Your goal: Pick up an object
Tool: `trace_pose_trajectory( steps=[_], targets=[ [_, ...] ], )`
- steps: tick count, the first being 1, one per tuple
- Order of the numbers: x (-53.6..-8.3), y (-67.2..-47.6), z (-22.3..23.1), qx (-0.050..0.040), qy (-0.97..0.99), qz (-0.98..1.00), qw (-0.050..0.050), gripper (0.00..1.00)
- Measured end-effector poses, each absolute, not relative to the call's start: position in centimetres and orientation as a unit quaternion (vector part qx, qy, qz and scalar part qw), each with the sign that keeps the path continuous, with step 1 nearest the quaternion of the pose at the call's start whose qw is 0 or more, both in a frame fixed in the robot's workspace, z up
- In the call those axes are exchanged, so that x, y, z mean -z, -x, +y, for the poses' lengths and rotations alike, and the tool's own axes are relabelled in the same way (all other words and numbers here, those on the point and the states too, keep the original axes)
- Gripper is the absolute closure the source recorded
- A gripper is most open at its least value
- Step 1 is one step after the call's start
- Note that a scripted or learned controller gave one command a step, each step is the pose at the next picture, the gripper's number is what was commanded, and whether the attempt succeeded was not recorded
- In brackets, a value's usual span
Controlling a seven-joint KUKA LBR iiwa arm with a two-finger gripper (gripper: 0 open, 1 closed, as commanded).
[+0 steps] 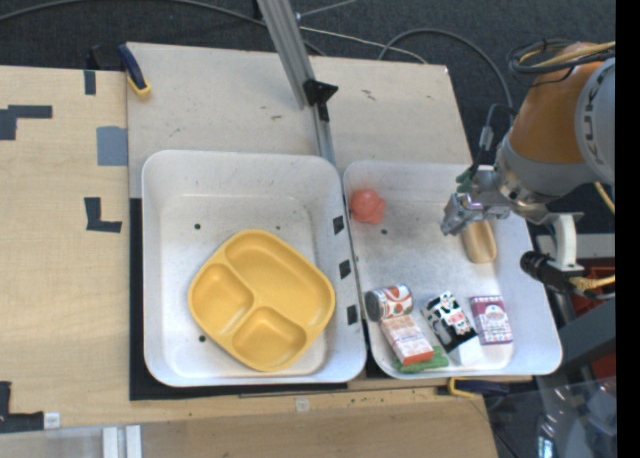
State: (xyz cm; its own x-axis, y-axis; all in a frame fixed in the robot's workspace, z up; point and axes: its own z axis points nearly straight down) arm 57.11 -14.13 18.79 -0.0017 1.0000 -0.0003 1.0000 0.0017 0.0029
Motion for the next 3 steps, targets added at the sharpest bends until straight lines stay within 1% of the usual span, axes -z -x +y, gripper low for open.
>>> trace_pose_trajectory(
  steps=[1, 3],
  targets=[
    [-20.8, -57.2, -14.1, -0.0004, -0.706, 0.708, 0.0, 1.0],
    [-19.5, -60.3, -3.4, -0.0002, -0.704, 0.71, -0.001, 1.0]
  ],
)
